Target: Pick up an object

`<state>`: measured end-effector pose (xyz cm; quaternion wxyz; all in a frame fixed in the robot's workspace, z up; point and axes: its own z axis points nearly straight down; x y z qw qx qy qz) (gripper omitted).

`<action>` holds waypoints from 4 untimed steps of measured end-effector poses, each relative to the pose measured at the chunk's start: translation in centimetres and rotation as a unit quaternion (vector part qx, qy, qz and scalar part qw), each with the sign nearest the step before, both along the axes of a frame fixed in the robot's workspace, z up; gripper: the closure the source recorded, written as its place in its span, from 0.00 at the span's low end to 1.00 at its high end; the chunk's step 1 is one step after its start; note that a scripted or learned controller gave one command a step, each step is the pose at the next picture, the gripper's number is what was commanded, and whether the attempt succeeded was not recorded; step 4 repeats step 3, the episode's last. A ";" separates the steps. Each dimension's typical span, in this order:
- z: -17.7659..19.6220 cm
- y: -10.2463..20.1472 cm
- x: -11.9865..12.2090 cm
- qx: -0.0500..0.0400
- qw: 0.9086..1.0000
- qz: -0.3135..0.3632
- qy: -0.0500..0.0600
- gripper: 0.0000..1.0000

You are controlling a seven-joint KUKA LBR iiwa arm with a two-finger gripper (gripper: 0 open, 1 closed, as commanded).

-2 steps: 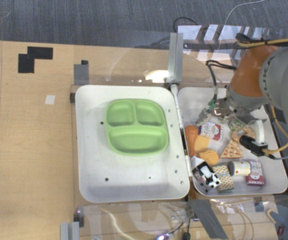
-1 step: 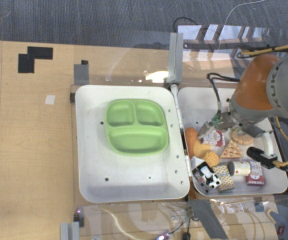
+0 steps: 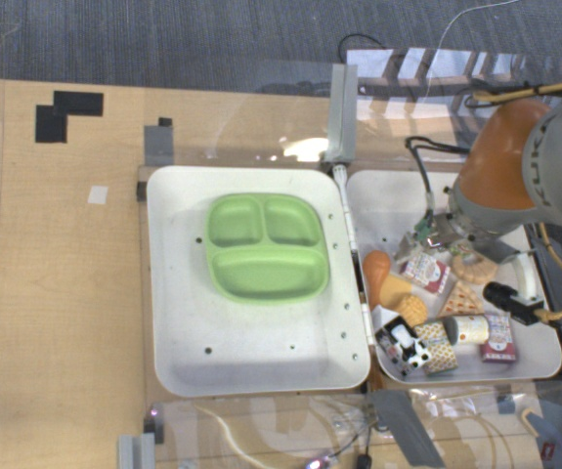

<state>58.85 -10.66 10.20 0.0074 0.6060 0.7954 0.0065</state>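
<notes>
Fingers point(image 3: 435, 245) over red-white packet point(image 3: 427, 274)

On the bench point(image 3: 56, 291), two bins side by side. In the left bin point(image 3: 178, 350), a divided tray point(image 3: 266, 247) near the middle. In the right bin point(image 3: 383, 193), small items heaped point(image 3: 437, 311) toward the near edge.

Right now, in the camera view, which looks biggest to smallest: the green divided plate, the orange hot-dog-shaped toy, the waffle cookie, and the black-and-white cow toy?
Largest to smallest as they look:
1. green divided plate, by far
2. orange hot-dog-shaped toy
3. black-and-white cow toy and waffle cookie: too close to rank, and both are partly hidden in the pile.
</notes>
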 end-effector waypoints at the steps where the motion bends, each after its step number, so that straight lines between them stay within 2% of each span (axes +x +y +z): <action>1: 8.5 5.7 4.9 0.000 1.000 -0.021 0.006 1.00; 2: 7.9 1.2 -1.7 0.000 0.994 -0.105 0.008 1.00; 3: 8.0 1.2 -1.7 0.000 0.994 -0.105 0.008 0.00; 4: 8.0 1.2 -1.7 0.000 0.994 -0.105 0.008 0.00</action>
